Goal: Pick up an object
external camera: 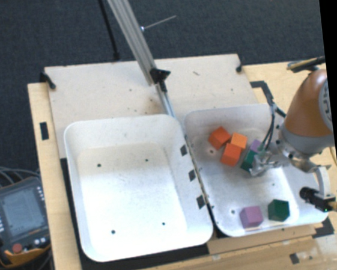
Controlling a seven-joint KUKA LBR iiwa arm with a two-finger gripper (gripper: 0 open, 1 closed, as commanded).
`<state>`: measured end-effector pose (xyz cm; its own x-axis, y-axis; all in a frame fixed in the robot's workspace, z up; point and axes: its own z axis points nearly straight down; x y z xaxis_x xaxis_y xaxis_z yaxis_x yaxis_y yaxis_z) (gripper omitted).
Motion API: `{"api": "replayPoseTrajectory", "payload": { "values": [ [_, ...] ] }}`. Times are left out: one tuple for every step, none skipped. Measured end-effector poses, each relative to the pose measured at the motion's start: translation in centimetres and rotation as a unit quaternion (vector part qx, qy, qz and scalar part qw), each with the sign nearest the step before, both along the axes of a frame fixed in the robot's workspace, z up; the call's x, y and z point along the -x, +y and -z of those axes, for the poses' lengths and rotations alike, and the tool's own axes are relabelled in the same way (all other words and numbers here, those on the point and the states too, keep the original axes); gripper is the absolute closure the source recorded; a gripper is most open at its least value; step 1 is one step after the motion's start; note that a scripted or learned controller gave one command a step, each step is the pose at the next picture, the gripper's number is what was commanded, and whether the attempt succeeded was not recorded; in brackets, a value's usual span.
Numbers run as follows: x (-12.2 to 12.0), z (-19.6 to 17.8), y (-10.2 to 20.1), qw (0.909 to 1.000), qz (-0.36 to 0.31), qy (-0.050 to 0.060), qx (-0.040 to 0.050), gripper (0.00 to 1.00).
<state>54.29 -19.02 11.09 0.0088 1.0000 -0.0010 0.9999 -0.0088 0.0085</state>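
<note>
Grasp attempt under way in right bin (228,230). Gripper (255,167) down among block cluster, touching small dark green block (248,161), just right of orange blocks (230,145). Jaws' spread: cannot tell. Next: close squarely, lift straight, avoid dragging neighbours. Purple block (251,216), green block (278,209) lie near, well apart.

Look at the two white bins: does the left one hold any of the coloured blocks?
No: the orange blocks, purple block and green block all lie in the right bin.
</note>
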Motion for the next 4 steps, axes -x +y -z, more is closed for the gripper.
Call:
{"api": "replayPoseTrajectory", "payload": {
  "values": [
    [0.0,-6.0,0.7,1.0000,-0.006,0.001,0.0007,1.00],
    [-0.4,-10.4,0.4,1.0000,-0.007,0.001,0.0010,1.00],
    [0.3,-15.2,0.5,1.0000,-0.007,0.000,0.0009,1.00],
    [-1.6,-13.8,5.1,1.0000,-0.007,0.005,-0.0005,1.00]
  ]
}}
